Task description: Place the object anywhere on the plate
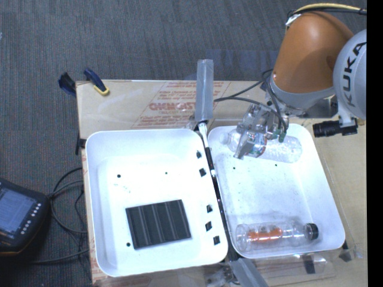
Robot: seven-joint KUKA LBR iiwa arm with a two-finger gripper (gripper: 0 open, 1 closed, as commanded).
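Camera view, looking down on the bench: the gripper (254, 137) hangs at the far end of the right bin (326, 178), its metal fingers bunched over a clear plastic bottle (281, 149) lying on its side there; whether the jaws are open, closed or gripping cannot be told. A second clear bottle (275, 233), with a dark cap and an orange object inside, lies along the near wall of the right bin, well apart from the gripper. The plate (158, 223), a dark ribbed rectangle, rests flat in the left bin (96, 190), across the divider from the right bin. Judged from this, the grasp is the step in hand; it should close squarely across the far bottle's middle, since a smooth round body may roll or slip.
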